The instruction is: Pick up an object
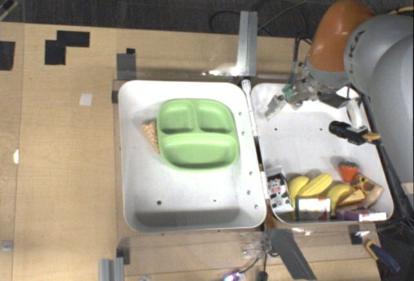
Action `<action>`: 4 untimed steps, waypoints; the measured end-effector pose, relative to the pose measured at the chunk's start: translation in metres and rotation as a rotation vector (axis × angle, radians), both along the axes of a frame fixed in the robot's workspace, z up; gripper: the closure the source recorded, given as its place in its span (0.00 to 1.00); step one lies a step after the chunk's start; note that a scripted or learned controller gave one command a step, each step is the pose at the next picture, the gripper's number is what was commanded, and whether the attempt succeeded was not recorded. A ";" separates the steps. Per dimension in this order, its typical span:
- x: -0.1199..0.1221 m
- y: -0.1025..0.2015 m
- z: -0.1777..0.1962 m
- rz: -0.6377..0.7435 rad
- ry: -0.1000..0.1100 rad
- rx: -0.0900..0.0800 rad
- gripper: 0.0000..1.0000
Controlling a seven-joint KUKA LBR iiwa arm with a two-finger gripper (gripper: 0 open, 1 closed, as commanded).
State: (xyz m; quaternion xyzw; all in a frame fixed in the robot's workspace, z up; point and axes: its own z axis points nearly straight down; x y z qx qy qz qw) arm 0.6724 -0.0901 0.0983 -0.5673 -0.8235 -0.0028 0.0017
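No text, brand, number or sign can be read anywhere on the bench. The small black-and-white printed carton (277,188) at the near left corner of the right white bin (304,137) carries markings, too small and blurred to make out. The small box with a red and white label (313,207) beside the yellow bananas (318,186) shows print, likewise illegible. The white and purple marker-like object (369,215) at the bin's near edge bears no legible lettering

Green tray (196,133), yellow bananas (318,186)
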 end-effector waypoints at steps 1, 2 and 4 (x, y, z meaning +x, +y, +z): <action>-0.089 -0.008 -0.007 -0.083 -0.014 -0.005 0.00; -0.030 -0.004 -0.009 -0.017 -0.017 -0.007 0.00; 0.001 0.000 0.002 0.003 -0.015 -0.006 1.00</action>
